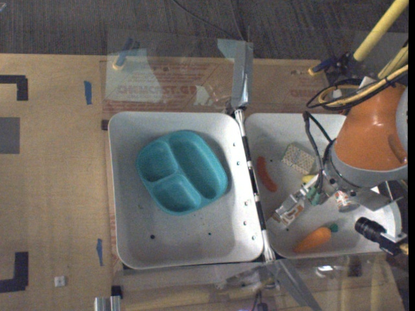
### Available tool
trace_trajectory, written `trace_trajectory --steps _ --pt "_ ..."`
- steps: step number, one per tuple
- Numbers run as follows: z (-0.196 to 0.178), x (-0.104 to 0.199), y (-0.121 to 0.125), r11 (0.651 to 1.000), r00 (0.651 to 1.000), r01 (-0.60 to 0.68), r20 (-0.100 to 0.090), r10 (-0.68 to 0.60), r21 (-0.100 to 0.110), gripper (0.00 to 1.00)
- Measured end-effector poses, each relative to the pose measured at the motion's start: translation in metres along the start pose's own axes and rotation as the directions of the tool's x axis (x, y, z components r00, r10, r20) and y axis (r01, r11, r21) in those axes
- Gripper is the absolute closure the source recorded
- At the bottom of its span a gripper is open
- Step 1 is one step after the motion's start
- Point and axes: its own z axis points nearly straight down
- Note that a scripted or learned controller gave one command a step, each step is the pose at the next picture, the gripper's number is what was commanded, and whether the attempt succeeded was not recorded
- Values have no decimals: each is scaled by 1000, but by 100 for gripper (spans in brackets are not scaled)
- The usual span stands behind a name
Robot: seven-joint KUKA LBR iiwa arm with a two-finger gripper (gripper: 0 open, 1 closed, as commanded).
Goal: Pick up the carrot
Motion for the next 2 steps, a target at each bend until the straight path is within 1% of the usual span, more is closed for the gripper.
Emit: trace_trajectory --steps 1,2 --pt "21 -60 -36 996 996 90 -1 -90 1 0" --pt "54 -114 -67 989 989 150 -1 -150 1 0"
